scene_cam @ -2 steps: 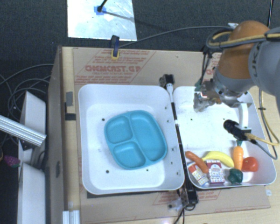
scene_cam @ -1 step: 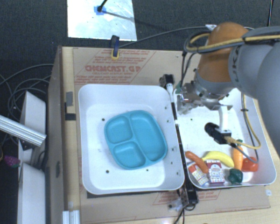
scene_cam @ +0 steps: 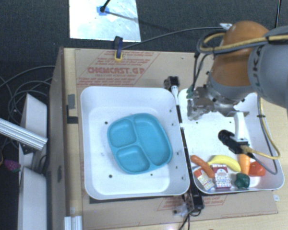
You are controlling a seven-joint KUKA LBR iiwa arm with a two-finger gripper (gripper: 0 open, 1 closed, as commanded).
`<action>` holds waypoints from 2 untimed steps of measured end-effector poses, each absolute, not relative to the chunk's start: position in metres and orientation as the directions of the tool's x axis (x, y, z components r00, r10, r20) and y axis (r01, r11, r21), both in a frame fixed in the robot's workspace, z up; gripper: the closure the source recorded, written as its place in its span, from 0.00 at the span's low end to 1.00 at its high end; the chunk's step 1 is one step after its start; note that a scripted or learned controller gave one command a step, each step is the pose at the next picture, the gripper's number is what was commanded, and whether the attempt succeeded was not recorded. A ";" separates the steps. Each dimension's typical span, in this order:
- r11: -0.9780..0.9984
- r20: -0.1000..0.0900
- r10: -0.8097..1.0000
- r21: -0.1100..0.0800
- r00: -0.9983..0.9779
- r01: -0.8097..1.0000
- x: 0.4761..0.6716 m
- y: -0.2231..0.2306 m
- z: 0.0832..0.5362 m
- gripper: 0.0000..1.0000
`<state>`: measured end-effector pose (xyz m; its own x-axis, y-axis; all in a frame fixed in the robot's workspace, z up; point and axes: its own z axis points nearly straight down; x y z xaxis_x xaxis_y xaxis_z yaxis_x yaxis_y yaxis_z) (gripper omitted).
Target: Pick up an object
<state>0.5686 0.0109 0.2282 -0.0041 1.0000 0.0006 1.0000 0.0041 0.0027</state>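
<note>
My gripper (scene_cam: pixel 194 110) hangs over the back left part of the right bin (scene_cam: pixel 201 138), above bare white floor. Several toy foods lie huddled along that bin's front edge, well in front of the gripper. They include an orange carrot (scene_cam: pixel 202 165), a yellow banana (scene_cam: pixel 225 162), a red and white box (scene_cam: pixel 222 178), a green piece (scene_cam: pixel 241 180), an orange piece (scene_cam: pixel 244 164) and a red piece (scene_cam: pixel 257 169). Nothing shows between the gripper's tips.
The left bin (scene_cam: pixel 98 128) holds a blue divided plate (scene_cam: pixel 138 142) in its middle. A thin wall separates the two bins (scene_cam: pixel 180 128). Cardboard lies under the bins, and cables and metal parts sit off the bench at the left.
</note>
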 end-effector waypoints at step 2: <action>0.005 0.000 1.000 0.002 -0.005 1.000 0.604 0.005 0.229 1.00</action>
<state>0.6038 0.0055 0.2290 -0.0054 1.0000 0.0003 1.0000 0.0054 0.0022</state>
